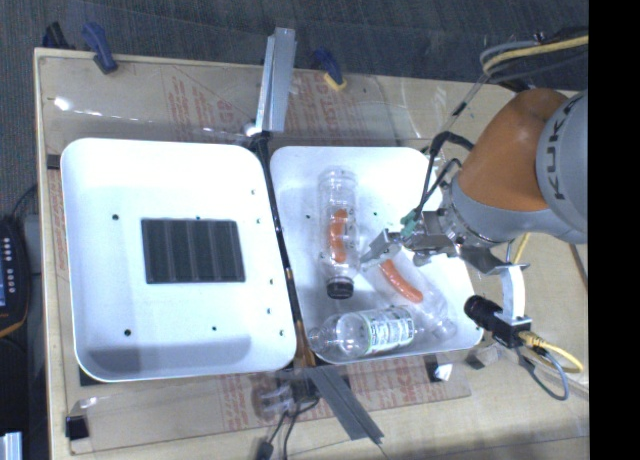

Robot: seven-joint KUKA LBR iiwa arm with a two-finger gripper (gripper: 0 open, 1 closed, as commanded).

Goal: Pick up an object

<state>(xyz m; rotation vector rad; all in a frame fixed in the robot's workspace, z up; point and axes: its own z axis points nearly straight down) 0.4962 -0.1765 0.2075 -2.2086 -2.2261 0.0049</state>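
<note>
Lying clear plastic bottle [362,332] at right white bin's [300,198] front, orange sausage-shaped piece [400,282] under end effector [400,245]: approach step, jaw state impossible to tell, next a straight descent.

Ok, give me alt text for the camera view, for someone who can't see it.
The gripper hangs low in the right bin, beside an orange object and two clear plastic bottles, one with a black cap and one lying along the near wall. The left bin has a dark ribbed panel in it.
</note>
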